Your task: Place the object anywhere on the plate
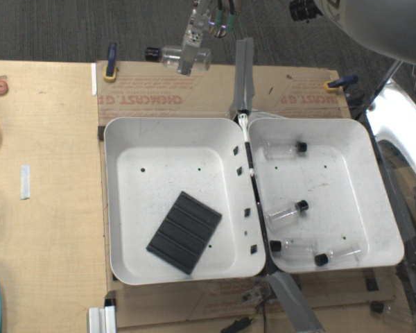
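**Gripper high above the bins with a clear vial in its fingers**

We see the two-finger gripper [187, 60] raised above the far edge of the bench, beyond the left white bin [125, 186]. Its fingers are closed on a clear plastic vial with a black cap [165, 53], which lies sideways between them, cap pointing left.

In the left bin we see the dark grey ribbed rectangular plate [185, 232], lying flat and turned at an angle, near the bin's front. The held vial is well apart from it.

The right white bin [374, 186] holds more clear vials with black caps: one near the back [291, 148], one in the middle [291, 212], and two along the front wall [312, 254].
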Available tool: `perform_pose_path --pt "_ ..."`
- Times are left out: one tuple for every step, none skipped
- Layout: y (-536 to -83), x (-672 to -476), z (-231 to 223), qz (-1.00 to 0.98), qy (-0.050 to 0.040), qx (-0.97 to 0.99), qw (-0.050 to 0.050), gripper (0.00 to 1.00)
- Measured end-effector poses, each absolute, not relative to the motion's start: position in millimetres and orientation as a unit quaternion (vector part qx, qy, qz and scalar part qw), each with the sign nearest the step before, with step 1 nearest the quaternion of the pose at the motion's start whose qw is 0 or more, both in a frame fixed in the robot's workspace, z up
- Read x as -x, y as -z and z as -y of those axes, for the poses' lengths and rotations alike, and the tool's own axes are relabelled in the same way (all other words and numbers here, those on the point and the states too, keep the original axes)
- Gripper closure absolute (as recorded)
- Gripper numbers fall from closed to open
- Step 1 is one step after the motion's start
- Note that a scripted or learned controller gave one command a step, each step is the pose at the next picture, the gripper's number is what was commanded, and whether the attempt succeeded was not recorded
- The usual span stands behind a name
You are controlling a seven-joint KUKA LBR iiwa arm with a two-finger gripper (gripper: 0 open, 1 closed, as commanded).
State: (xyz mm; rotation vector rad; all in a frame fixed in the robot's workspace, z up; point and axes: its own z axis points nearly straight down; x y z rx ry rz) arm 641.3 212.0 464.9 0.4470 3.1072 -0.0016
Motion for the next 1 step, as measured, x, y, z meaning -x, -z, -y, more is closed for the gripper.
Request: perform_pose_path --pt "-437.1 -643.8 -226.7 -0.998 0.0000 0.062 0.000 1.00"
